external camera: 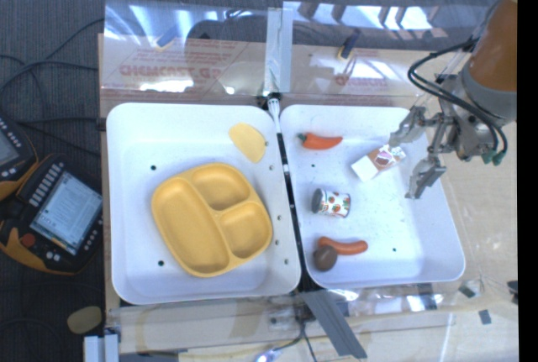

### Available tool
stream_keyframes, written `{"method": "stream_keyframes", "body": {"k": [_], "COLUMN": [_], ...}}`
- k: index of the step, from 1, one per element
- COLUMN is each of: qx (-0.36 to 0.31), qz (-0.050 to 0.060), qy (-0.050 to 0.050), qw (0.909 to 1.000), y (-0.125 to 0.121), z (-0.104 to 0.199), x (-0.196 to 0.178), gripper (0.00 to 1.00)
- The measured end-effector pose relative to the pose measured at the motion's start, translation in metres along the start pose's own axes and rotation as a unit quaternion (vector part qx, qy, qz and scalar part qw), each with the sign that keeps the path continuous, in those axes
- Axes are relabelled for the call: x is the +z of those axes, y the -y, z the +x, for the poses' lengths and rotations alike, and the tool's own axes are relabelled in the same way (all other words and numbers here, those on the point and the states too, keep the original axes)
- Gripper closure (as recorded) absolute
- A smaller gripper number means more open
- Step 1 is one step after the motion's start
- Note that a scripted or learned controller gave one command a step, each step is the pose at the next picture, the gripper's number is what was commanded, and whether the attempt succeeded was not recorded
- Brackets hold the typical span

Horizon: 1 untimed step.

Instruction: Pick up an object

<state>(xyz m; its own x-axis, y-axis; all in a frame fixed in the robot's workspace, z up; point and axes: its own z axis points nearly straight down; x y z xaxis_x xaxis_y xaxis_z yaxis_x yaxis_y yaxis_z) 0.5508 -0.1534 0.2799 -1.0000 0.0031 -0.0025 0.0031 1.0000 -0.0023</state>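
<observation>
**Figure: Open gripper poised over the right bin, nothing yet grasped**

I reach in from the right, and my gripper point(418, 152) hangs over the far right part of the right bin point(445, 264). Its two fingers point(424, 175) are spread apart with nothing between them, so I judge the pick not yet made. The carton point(378, 161), a small white box with a red label, lies just beside my fingertips on their left; being nearest, it is my likely target. It lies tilted on the bin floor, which may make a clean pinch harder.

Other candidates lie loose in the same bin: a carrot point(320, 140) near the far wall, a can point(332, 202) on its side at the middle, and a sausage point(346, 247) touching a brown ball point(325, 258) near the front wall. All are well apart from the carton, leaving my fingers room.

The left bin point(126, 184) holds a yellow tray point(212, 217) and a yellow chip point(248, 141), both far from my reach now.
</observation>
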Motion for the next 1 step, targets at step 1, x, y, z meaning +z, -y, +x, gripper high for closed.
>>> {"method": "stream_keyframes", "body": {"k": [1], "qx": [0.136], "qz": [0.0], "qy": [-0.001], "qw": [0.9907], "y": [-0.0033], "z": [0.0373], "x": [0.1066], "gripper": [0.0]}}
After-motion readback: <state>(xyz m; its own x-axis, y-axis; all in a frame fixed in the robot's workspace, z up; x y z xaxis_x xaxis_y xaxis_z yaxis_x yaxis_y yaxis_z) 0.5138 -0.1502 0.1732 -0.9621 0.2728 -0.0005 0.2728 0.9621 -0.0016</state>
